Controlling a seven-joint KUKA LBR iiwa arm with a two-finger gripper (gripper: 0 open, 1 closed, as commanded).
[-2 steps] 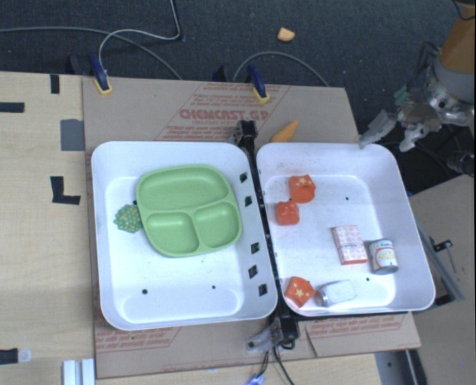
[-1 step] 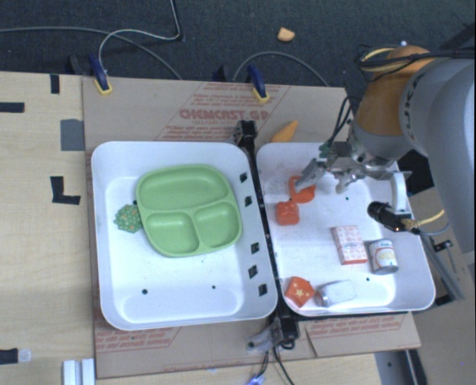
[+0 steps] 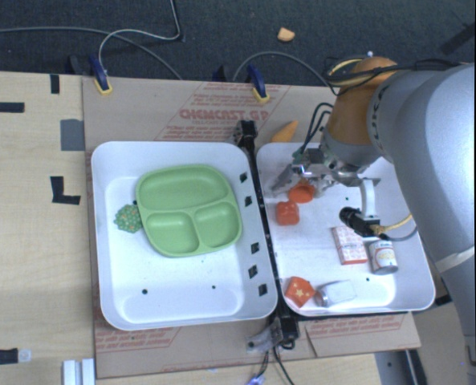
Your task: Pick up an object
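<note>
Grey arm (image 3: 430, 127) hovers beyond cardboard (image 3: 213, 111) printed "CHEMCAST".

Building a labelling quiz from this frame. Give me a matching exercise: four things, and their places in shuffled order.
Things:
1. green divided plate
2. green bumpy toy
3. small jar
4. gripper

Places:
A. right bin, near its right wall, beside the red-and-white box
B. left bin, against the plate's left edge
C. middle of the left bin
D. upper part of the right bin, over an orange-red object

Pairs: 1-C, 2-B, 3-A, 4-D
</note>
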